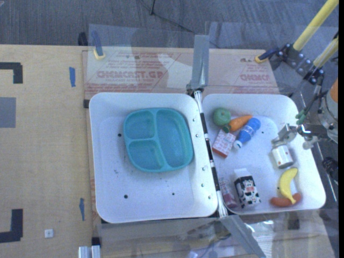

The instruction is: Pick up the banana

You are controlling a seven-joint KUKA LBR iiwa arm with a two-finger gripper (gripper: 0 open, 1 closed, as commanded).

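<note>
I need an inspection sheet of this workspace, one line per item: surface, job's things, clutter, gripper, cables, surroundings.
Surface: wooden bench bearing left bin and right bin, side by side.
Job's things: banana lies in the right bin near its lower right corner, against an orange-red item.
Clutter: teal divided plate in the left bin; green apple, carrot, blue bottle, small red-and-white carton, cow-print carton, white can in the right bin.
Gripper: gripper above the white can, apart from the banana.
Cables: dark cable on the floor.
Surroundings: grey carpet; yellow poles.

Yellow banana [288,183], teal divided plate [158,140], green apple [221,115], orange carrot [239,123], black-and-white cow-patterned carton [247,191], white bins [107,198]
</note>
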